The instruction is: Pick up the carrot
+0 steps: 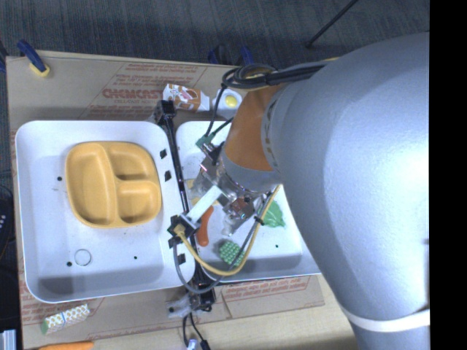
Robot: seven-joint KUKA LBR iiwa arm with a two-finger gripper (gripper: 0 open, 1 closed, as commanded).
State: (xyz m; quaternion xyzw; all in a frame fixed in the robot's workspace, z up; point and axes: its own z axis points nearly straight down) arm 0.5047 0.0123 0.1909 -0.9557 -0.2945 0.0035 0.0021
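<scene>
Carrot, small orange plastic, is lying in the right white bin, just beside the gripper; can't tell finger state. Yellow divided plastic tray is sitting left of it.

Carrot: small orange toy piece, slim and elongated, lying flat on the floor of the right white bin, near its left wall. Long axis runs roughly top-to-bottom in view, slightly tilted. Upper end partly hidden under the arm's wrist hardware; lower end visible.
</scene>
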